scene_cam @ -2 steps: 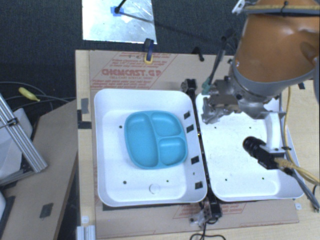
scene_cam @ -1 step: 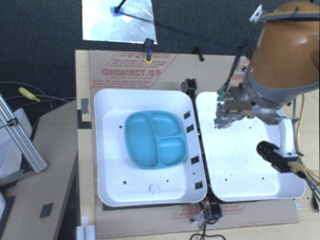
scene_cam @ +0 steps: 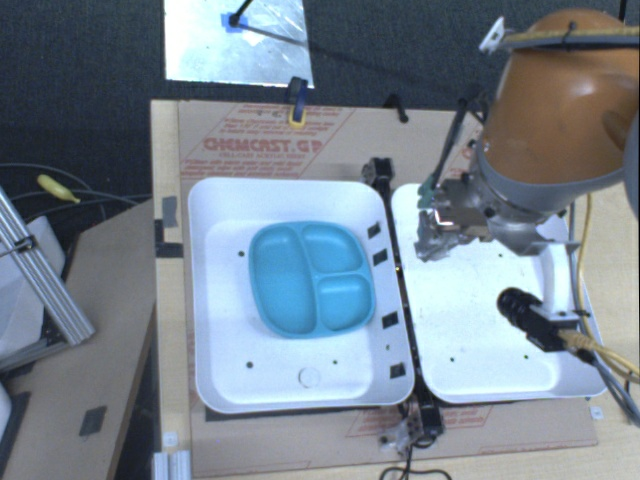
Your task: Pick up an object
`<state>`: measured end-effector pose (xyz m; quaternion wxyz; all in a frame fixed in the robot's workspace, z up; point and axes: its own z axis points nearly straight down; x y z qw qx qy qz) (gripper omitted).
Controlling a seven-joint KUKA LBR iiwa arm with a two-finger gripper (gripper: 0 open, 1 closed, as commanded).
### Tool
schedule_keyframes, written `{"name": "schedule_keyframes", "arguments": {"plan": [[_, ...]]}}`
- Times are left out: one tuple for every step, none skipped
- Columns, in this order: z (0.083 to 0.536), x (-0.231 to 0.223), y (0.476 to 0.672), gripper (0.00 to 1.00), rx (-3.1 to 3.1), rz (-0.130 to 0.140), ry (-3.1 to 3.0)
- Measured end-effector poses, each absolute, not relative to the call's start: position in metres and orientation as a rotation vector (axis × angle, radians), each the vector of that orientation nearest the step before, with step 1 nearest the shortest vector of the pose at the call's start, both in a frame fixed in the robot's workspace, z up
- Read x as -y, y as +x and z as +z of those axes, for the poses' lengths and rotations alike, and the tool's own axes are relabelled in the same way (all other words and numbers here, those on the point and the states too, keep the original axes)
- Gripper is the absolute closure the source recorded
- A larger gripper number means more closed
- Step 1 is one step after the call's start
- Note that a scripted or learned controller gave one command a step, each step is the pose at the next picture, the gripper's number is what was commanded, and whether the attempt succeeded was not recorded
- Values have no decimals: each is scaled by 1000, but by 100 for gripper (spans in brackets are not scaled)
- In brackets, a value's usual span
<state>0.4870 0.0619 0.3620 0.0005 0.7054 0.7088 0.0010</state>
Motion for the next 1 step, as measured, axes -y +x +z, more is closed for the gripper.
{"name": "schedule_keyframes", "arguments": {"plan": [[407, -73, 487, 100, -2225, 10, 2213]]}}
